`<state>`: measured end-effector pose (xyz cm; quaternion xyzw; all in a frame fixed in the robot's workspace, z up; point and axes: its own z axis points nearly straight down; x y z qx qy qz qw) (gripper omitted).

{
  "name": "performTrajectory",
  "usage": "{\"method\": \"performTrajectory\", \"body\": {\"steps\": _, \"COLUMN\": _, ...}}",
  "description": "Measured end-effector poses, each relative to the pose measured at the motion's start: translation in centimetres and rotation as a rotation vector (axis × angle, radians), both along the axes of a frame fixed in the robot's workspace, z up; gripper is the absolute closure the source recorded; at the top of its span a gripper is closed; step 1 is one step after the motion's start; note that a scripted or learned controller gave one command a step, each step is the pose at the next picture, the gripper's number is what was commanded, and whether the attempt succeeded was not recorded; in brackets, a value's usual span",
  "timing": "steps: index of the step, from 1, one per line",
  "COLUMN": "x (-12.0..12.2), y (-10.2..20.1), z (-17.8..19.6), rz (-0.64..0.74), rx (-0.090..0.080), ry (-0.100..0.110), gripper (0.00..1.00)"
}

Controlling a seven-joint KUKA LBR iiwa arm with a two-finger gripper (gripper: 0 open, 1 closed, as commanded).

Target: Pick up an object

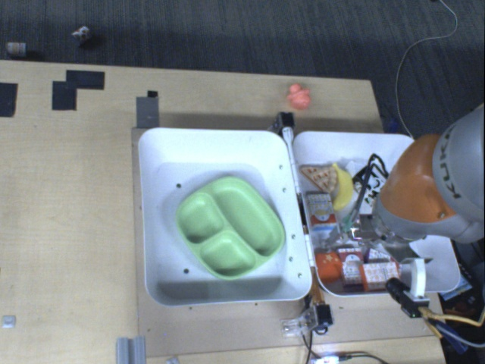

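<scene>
The right bin (394,139) holds several small objects. A brown waffle-like wedge (320,177) lies at its far left, with a yellow piece (343,189) beside it. Below them are a small printed box (319,205), a round orange-red item (328,265) and a red packet (369,271) near the front wall. My gripper (351,232) hangs low over the middle of this bin, just above the orange-red item and the packet. The grey wrist and orange band (413,188) cover most of it and the bin's right half.
The left bin (163,158) carries a green divided plate (229,224). A pink object (299,95) lies on the bench beyond the bins. Black cables (371,169) loop by the wrist. A metal clip (307,324) sits at the front edge.
</scene>
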<state>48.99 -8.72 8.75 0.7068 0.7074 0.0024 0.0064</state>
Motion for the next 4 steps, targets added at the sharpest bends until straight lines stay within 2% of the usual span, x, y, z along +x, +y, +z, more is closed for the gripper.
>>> {"method": "performTrajectory", "body": {"steps": 1, "x": 0.3, "y": 0.1, "z": 1.2, "rz": 0.003, "rx": 0.001, "ry": -0.007, "gripper": 1.0}}
{"method": "performTrajectory", "body": {"steps": 2, "x": 0.3, "y": 0.1, "z": 1.1, "rz": 0.003, "rx": 0.001, "ry": -0.006, "gripper": 0.0}}
{"method": "performTrajectory", "body": {"steps": 3, "x": 0.4, "y": 0.2, "z": 2.2, "rz": 0.006, "rx": 0.001, "ry": -0.011, "gripper": 1.0}}
{"method": "performTrajectory", "body": {"steps": 4, "x": 0.4, "y": 0.2, "z": 2.2, "rz": 0.006, "rx": 0.001, "ry": -0.011, "gripper": 0.0}}
